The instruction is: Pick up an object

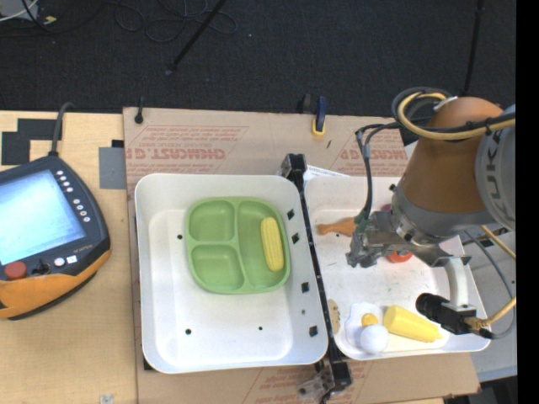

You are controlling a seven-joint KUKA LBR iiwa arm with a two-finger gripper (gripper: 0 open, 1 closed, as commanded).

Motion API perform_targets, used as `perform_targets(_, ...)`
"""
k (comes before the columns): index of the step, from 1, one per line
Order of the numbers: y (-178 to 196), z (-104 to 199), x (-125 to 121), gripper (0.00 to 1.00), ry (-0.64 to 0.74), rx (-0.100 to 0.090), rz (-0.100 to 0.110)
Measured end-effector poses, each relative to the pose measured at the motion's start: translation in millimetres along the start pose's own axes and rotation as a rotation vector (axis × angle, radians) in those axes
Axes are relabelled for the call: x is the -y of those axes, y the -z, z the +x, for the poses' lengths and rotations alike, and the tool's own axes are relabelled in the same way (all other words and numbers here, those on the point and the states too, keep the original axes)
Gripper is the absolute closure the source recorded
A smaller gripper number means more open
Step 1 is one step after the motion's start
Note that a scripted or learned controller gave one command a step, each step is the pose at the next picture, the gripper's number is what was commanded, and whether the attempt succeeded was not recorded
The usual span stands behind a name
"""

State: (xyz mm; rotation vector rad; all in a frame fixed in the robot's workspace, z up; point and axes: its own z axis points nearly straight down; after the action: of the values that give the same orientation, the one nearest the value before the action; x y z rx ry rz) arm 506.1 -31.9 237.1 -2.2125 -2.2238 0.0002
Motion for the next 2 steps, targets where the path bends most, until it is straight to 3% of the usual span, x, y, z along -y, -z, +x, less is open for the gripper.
perform_targets(1, -20.4, 55.0, -11.2, 1.0, -0.001, 0.001, 0.003)
perform_targets(2, -3.0, 51.8, -7.4, 1.0, -0.006, 0.003, -0.001)
